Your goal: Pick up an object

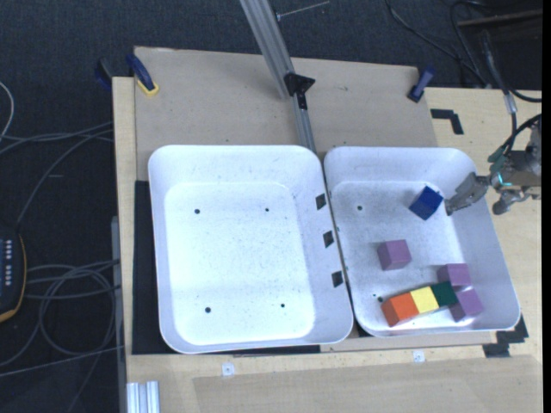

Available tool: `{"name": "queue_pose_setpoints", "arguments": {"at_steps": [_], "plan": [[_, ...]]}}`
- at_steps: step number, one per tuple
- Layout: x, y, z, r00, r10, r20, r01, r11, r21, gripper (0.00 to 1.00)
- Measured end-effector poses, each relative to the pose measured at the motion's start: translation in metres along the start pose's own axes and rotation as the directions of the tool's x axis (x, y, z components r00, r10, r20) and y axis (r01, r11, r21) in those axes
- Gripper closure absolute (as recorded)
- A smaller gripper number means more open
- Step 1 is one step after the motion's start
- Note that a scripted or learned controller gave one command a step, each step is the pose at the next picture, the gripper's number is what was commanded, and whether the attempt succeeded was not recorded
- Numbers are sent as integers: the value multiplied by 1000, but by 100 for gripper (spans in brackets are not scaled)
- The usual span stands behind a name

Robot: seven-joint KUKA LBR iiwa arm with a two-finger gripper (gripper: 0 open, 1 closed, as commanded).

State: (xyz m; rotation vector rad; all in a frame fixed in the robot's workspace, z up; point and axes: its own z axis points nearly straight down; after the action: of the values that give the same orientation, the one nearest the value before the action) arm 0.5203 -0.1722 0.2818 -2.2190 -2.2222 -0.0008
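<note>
Nothing is picked up yet: the blue cube (pixel 426 202) rests in the right bin (pixel 482 231), upper part, just beside the hand (pixel 469 194); whether the hand is open, I cannot tell.

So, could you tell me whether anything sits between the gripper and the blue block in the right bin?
Nothing visible does. The gripper is just right of the blue block, with bare bin floor between them. The purple block lies lower in the right bin, off that line.
</note>
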Motion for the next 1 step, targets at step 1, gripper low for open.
{"name": "queue_pose_setpoints", "arguments": {"at_steps": [1], "plan": [[0,0,0,1000,0,0,0,1000,-1,0]]}}
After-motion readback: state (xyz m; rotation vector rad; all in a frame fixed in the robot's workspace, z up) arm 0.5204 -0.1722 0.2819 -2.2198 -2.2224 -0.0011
